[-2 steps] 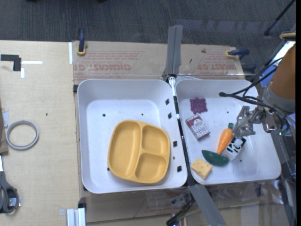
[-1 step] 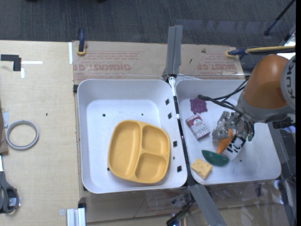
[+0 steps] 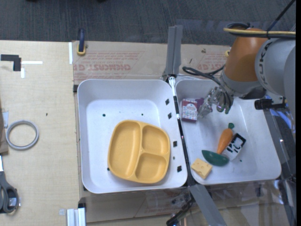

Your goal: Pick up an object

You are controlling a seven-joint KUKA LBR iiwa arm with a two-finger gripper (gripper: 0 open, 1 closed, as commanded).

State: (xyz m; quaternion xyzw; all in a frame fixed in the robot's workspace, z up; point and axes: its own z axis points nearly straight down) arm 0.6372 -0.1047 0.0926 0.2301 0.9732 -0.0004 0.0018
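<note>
My gripper (image 3: 215, 105) hangs low over the back of the right bin (image 3: 263, 168), just right of a small purple-and-pink box (image 3: 190, 110). Its fingers look open, and one tip is close to the box's right edge, with nothing between them. Nearer the front of this bin lie an orange toy carrot (image 3: 225, 139), a black-and-white item (image 3: 235, 145) touching the carrot, a dark green piece (image 3: 215, 157) and a yellow cheese wedge (image 3: 201, 168). The left bin (image 3: 94, 107) holds a yellow divided plate (image 3: 139, 150).
A grey upright bar (image 3: 174, 51) stands behind the seam between the bins. On the bench to the left lie a grey tape ring (image 3: 20, 134) and scissors (image 3: 7, 199). Brown cardboard (image 3: 117, 60) lies behind the left bin.
</note>
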